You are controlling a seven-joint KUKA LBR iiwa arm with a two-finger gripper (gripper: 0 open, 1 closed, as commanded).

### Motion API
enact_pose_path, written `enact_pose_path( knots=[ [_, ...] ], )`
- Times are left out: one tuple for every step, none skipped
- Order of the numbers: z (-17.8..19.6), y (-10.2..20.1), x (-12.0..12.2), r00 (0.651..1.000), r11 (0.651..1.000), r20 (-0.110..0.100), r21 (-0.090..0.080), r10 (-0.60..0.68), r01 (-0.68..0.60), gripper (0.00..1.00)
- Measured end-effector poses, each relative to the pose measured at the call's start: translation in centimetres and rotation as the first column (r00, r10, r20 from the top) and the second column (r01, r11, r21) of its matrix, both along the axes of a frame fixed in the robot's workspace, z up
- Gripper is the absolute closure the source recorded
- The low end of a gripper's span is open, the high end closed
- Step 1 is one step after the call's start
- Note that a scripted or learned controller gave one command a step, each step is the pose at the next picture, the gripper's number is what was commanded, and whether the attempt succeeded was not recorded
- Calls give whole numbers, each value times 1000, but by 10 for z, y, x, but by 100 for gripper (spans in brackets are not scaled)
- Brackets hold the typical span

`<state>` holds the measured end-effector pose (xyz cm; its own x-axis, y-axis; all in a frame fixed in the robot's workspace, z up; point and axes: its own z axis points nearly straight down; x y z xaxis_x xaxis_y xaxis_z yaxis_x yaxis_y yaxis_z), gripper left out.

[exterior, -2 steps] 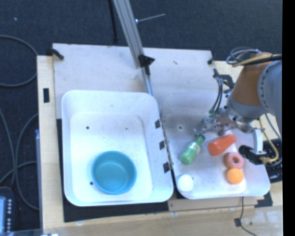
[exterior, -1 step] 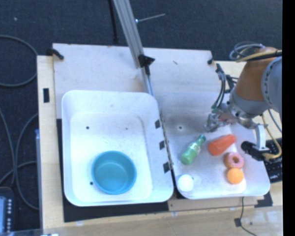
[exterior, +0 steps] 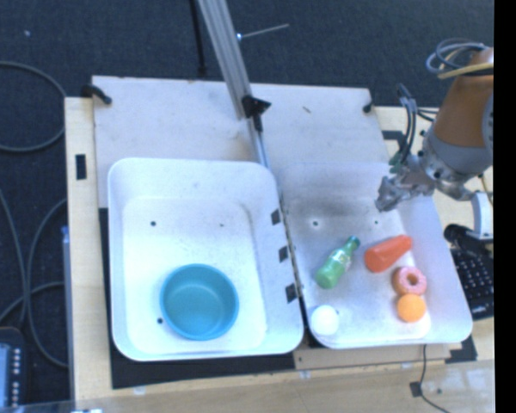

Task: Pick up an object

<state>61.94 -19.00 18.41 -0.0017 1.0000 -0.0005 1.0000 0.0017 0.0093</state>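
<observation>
One white ball (exterior: 324, 320) lies nearest; at its 1 o'clock one green bottle (exterior: 336, 263), one carrot (exterior: 387, 253), one doughnut (exterior: 408, 280), one orange (exterior: 411, 308). One blue bowl (exterior: 199, 300) at 9. Gripper (exterior: 387, 198) hovers at 12, holding nothing; its opening I cannot tell.

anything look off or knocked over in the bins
Only the green bottle stands out: it lies on its side in the right bin, slanted, beside the carrot. The blue bowl sits upright in the left bin. No spills or damage visible.
</observation>
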Motion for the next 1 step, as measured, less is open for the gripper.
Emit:
enact_pose_path(
  knots=[
    [39,-1,2,1000,1000,-1,0,3,-3,100]
  ],
)
